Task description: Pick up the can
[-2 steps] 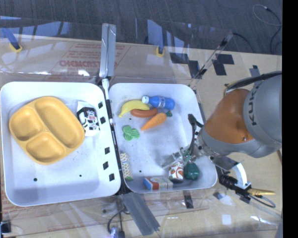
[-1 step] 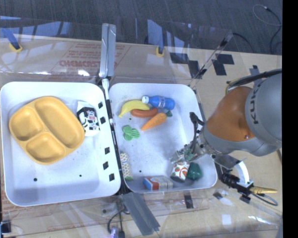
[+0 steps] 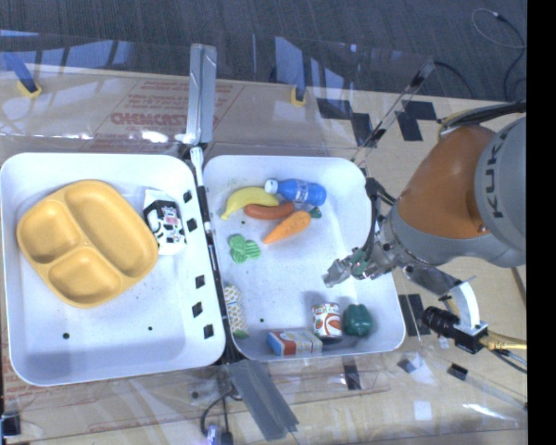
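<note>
Can waits in the right bin

The can (image 3: 326, 321) sits between a green toy (image 3: 358, 320) and a small box (image 3: 293, 343); the gripper (image 3: 349, 269) hangs above, holding nothing.

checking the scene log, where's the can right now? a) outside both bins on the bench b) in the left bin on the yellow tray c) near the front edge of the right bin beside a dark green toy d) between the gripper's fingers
c: the can stands near the front wall of the right bin, next to the dark green toy, with the gripper above it and apart from it.
</note>
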Action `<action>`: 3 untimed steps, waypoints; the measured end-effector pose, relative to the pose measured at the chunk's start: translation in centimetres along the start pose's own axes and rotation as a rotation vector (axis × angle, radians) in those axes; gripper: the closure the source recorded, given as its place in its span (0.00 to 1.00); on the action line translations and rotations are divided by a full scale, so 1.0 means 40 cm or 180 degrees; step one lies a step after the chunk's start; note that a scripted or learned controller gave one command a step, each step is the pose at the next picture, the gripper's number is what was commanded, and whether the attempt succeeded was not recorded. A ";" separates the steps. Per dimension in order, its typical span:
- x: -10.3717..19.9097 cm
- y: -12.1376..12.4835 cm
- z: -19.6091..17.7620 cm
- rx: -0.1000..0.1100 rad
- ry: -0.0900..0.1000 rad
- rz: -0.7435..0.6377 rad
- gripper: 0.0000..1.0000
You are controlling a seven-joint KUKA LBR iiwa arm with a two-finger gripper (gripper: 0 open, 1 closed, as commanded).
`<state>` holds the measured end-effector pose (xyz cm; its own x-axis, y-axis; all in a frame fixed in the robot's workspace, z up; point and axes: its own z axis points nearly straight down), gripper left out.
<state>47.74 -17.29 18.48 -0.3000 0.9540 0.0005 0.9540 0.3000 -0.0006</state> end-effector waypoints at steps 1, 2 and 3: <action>0.000 0.000 0.000 0.0000 0.0000 0.0002 0.00; -0.005 -0.005 0.232 0.0007 0.0005 -0.0043 0.00; -0.090 -0.021 0.231 -0.0002 -0.0002 -0.0532 0.00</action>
<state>48.03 -20.99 9.22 -0.4544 0.8908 -0.0001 0.8908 0.4544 0.0001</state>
